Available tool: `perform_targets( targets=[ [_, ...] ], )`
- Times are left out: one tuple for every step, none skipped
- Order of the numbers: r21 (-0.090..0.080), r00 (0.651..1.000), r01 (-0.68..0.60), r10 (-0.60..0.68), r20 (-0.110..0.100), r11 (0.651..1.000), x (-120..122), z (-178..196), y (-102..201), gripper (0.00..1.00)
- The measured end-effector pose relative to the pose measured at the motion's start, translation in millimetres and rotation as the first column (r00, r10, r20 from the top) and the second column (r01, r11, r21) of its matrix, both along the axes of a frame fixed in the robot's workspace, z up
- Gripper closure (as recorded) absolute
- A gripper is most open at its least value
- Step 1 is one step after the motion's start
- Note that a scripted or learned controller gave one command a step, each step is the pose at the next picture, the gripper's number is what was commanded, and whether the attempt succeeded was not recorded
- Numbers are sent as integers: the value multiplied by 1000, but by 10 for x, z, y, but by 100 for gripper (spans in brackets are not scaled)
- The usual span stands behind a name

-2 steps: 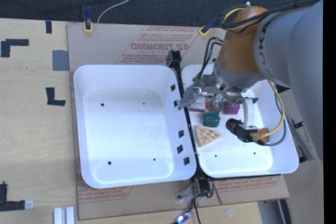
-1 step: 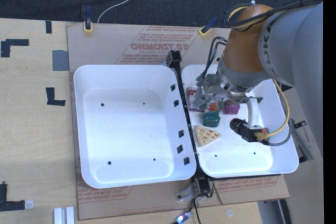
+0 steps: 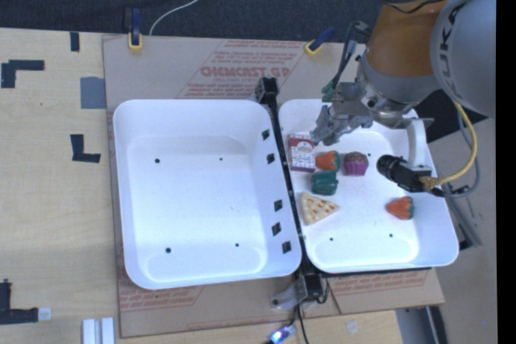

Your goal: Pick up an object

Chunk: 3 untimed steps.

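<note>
Left bin [image 3: 193, 197]: open floor throughout.
Right bin [image 3: 363, 242]: near half free; red carton [image 3: 301, 153], green block [image 3: 325, 182], purple piece [image 3: 355, 164] crowd the far-left part.

Brown cardboard sheet [image 3: 242, 72] lies under both bins [image 3: 129, 173].

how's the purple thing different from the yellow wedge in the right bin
The purple thing is rounded and dark purple; the yellow wedge is flat, triangular and pale yellow with red specks. The purple thing sits farther back, close to the gripper; the yellow wedge lies nearer the front, by the divider. Both rest loose in the right bin.
</note>
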<state>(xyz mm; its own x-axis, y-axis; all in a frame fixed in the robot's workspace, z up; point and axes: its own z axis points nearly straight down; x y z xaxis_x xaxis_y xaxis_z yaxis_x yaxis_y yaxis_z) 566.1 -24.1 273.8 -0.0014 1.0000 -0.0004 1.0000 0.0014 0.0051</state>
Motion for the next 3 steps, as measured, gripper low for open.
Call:
perform_targets(
  targets=[
    [1,1000,1,-1,-7,1000,-340,74,25,100],
    [0,1000,-2,2,14,1000,-326,2264,156,100],
    [0,1000,-4,4,-16,1000,-747,1386,622,100]
  ],
)
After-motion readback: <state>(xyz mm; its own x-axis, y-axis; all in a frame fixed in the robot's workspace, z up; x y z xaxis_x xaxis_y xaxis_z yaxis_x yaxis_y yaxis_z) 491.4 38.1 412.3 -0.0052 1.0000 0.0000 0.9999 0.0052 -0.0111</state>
